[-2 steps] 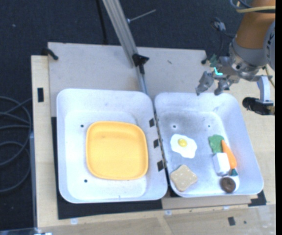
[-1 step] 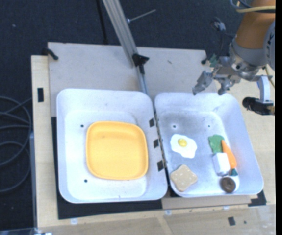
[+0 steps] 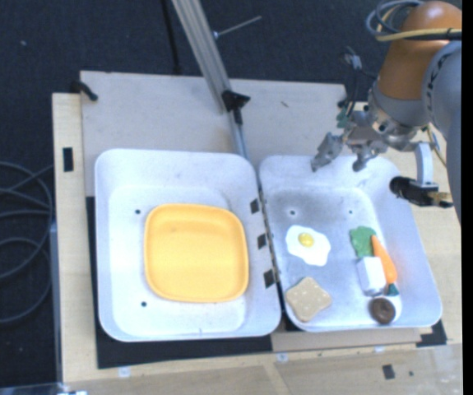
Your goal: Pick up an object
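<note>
In the right bin (image 3: 335, 192) lie a fried egg (image 3: 307, 244), a slice of toast (image 3: 307, 298), a green piece (image 3: 361, 241), an orange carrot (image 3: 383, 257), a white block (image 3: 371, 274) and a brown round piece (image 3: 382, 309). My gripper (image 3: 340, 156) hangs over the bin's far rim, well above and behind the egg. Its two fingers stand spread apart with nothing between them.
The left bin (image 3: 113, 179) holds a yellow square plate (image 3: 196, 252). A grey metal pole (image 3: 207, 52) slants down to the gap between the bins at the back. Black cables lie left of the bench.
</note>
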`<move>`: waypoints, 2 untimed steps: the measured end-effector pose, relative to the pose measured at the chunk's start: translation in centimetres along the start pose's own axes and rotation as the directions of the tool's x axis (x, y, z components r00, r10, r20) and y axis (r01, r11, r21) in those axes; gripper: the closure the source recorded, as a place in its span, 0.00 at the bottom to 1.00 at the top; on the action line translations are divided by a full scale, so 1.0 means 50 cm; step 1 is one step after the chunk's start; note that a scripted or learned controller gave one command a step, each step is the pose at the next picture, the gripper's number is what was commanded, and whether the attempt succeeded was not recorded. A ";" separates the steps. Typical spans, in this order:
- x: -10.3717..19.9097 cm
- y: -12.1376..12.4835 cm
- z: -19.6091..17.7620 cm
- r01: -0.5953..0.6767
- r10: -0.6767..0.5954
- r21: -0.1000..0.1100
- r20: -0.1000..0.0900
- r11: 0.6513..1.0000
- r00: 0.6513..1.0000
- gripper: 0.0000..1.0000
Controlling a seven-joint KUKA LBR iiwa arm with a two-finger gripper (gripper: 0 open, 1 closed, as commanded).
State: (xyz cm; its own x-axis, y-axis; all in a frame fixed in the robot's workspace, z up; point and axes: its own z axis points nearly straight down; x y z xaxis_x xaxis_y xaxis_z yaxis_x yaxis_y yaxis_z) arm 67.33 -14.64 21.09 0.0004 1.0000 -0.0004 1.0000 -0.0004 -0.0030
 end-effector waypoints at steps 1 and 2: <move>0.002 -0.015 0.090 0.000 0.000 0.000 0.000 1.000 1.000 0.00; 0.011 -0.010 0.212 0.001 -0.001 0.002 0.000 1.000 1.000 0.00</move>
State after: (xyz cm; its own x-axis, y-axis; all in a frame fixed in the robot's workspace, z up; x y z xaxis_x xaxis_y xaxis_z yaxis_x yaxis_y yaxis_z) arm 66.80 -14.11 10.49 -0.0002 1.0000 -0.0003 1.0000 0.0002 -0.0046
